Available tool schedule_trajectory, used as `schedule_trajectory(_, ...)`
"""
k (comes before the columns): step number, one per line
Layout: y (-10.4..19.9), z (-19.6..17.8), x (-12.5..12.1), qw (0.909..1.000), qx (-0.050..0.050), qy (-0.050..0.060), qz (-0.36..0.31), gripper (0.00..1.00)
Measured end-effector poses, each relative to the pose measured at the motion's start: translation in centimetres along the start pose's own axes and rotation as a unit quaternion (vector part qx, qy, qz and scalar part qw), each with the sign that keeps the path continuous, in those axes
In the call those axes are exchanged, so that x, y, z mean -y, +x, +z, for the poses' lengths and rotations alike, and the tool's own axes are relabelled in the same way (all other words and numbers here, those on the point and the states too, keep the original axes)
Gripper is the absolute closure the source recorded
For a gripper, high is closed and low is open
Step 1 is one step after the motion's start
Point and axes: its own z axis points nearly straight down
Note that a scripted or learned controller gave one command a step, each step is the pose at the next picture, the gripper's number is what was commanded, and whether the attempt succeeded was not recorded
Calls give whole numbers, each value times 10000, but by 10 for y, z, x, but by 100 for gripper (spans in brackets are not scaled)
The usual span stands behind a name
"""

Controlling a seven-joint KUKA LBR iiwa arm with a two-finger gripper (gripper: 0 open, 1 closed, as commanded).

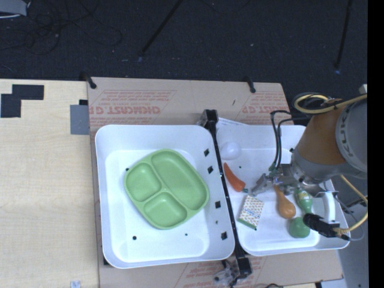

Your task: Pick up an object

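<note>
I see the hand (268,182) low in the right bin (264,245) – whether clenched or released I cannot tell – beside an orange carrot-like piece (234,177), with the patterned packet (251,211) toward the bin's front edge.

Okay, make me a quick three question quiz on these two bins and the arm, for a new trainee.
1. True or false: the green divided plate lies in the left bin.
2. Which lies nearest the divider? A) orange carrot-shaped piece B) green ball C) white ball
3. How many compartments does the plate have?

Key: 1 true; 2 A; 3 three.
</note>
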Motion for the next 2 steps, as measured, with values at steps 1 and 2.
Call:
schedule_trajectory(1, -1, -9, 1, 10000, 2, 10, 22, 100)
schedule_trajectory(2, -1, -50, 2, 10000, 3, -5, 15, 100)
